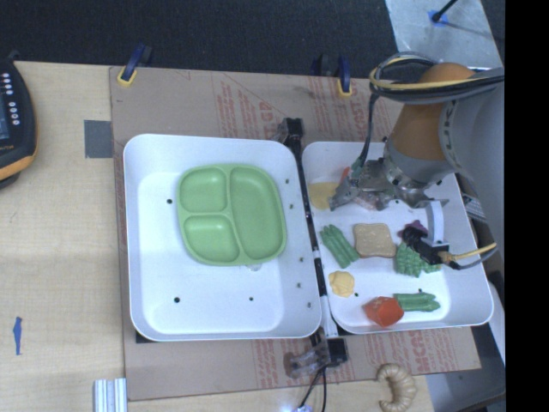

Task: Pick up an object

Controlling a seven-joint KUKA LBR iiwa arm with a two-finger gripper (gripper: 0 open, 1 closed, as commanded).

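Toy food lay scattered in the right bin (477,309): a slice of toast (373,239) near its middle, green beans (340,245) just beside the toast toward the left bin, a yellow piece (341,283) and a red tomato (383,312) near the front edge, broccoli (413,260) toward the right edge; the gripper (366,188) hung over the bin's far part, above the toast, and whether it was released or clenched could not be told; the left bin (154,307) held a green divided plate (232,214).

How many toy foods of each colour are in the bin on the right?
Green: 3, the bean bundle, leafy piece and pod
Yellow: 2
Tan: 1, the bread slice
Red: 1, the tomato
Total: 7
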